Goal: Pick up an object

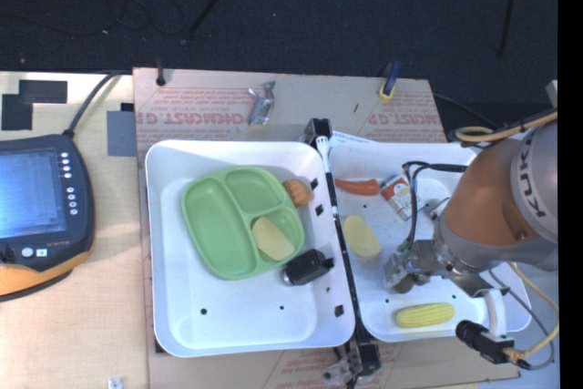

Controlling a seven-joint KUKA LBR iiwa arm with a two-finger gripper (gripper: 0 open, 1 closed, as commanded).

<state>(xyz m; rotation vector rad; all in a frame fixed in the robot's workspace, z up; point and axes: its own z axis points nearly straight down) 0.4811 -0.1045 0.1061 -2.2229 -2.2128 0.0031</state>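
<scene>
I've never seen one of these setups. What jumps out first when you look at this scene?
Probably the bright green divided plate in the left bin, with a pale yellow piece lying in one of its compartments. Next is the big grey and orange robot arm reaching in from the right over the right bin, its gripper low among toy foods such as a yellow corn cob and a red sausage.

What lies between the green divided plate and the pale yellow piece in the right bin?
In the camera view, the black divider where the two bins meet lies between the green divided plate and the pale yellow piece.
</scene>
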